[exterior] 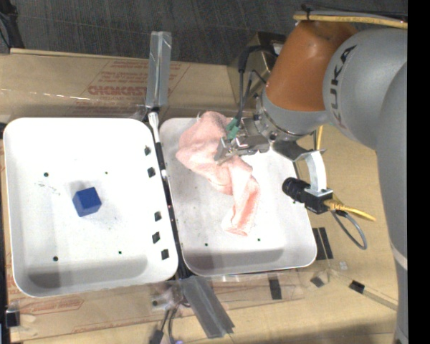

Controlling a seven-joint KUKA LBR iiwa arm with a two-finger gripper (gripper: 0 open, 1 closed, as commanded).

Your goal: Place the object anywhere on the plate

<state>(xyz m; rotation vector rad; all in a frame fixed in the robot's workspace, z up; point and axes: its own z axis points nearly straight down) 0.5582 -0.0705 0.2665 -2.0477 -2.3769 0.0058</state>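
A crumpled pink cloth (233, 185) lies in the right bin (279, 242), stretching from the bin's back left corner toward its middle. My gripper (231, 147) reaches in from the right and sits low on the upper part of the cloth. Its fingers are shut on a bunched fold, and the fabric hangs down from them in a long strip. A small blue cube (87, 201) rests on the floor of the left bin (29, 256), far from the gripper.
The two bins meet at a dark divider rail (163, 206) with clips. A black cable fitting (304, 192) with a yellow lead sticks out over the right bin's right rim. Cardboard (79, 74) lies behind the bins.
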